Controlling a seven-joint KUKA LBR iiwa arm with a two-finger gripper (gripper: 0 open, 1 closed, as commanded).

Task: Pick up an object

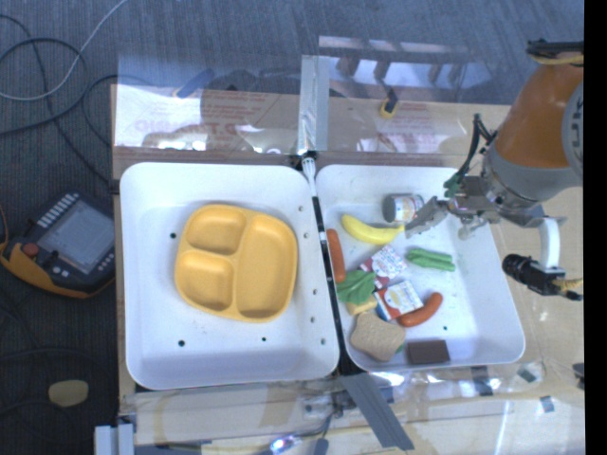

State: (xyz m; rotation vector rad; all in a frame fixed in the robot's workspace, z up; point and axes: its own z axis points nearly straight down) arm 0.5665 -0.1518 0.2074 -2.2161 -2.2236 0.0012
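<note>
The gripper (438, 211) hangs with fingers spread wide, holding nothing; just left of them lies the small silver tin can (403, 206); centre over it, then descend squarely before closing.

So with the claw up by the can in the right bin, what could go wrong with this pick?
The claw sits beside the small can, which lies on its side and may roll away when touched. The banana lies just below the can, so a closing grip could catch or nudge it instead. The rest of the toy food is crowded together, so a lower reach might disturb several pieces.
</note>
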